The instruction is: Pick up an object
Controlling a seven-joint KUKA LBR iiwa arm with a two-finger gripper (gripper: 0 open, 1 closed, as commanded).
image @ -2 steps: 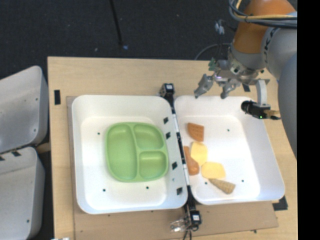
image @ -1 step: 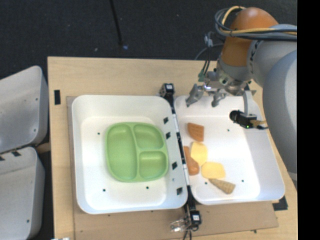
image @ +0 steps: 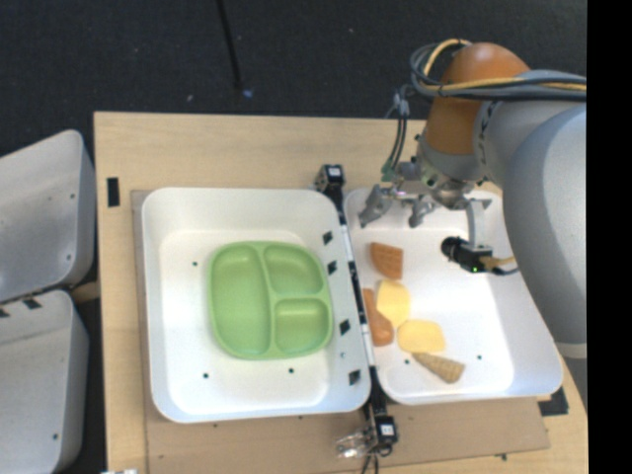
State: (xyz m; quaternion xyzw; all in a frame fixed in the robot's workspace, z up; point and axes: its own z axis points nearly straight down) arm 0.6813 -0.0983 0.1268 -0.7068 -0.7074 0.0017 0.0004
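step: getting ready to grab, nothing picked yet | claw (image: 397, 208): fingers spread apart, holding nothing, up at the far end of the right bin (image: 513, 363) | food: orange piece (image: 387, 260) just below the claw, yellow pieces (image: 393, 302) nearer us | next: go down over the orange piece, then squeeze

Single fixed overhead camera, slanted, apparently mid-range, covering both bins (image: 247, 205).

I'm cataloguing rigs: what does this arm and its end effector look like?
The arm is smooth, rounded grey with an orange band above the wrist. Yellow and dark cables loop around the band. The end effector is small, grey metal, with two fingers.
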